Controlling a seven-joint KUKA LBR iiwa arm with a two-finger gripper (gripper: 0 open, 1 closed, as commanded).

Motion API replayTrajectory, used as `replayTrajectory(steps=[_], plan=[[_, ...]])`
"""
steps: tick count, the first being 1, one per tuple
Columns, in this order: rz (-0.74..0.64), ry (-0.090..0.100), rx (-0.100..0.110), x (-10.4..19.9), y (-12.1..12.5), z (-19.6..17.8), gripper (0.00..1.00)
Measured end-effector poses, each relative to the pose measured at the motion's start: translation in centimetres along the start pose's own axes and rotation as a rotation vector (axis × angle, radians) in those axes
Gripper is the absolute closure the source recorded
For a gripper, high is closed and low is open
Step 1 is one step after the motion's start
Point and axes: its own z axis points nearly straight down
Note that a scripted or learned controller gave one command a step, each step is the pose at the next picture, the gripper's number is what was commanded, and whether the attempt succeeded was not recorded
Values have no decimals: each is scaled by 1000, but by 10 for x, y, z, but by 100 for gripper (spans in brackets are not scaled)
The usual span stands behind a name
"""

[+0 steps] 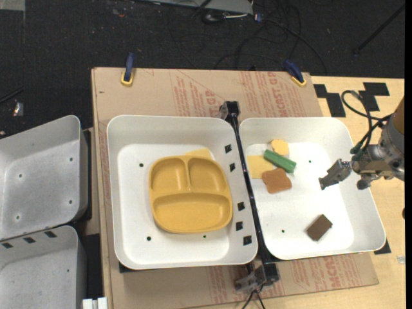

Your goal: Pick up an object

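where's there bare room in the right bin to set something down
The right bin has bare floor between the brown block and the centre divider, and along its far-right corner beyond the hand. It is crowded near the divider, where the green piece, yellow pieces and orange-brown piece cluster.

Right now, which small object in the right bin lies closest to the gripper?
The dark brown block, alone below the gripper; the others cluster by the divider.

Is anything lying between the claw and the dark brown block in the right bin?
Nothing visible. The claw hovers over the right bin near its right wall, and only bare white floor separates it from the dark brown block. The other pieces lie further left.
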Motion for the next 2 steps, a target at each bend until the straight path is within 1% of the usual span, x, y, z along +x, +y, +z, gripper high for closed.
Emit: replayTrajectory(steps=[1, 2], plan=[[-3, -2, -9, 0, 2, -4, 0], [0, -1, -5, 2, 1, 39, 0]])
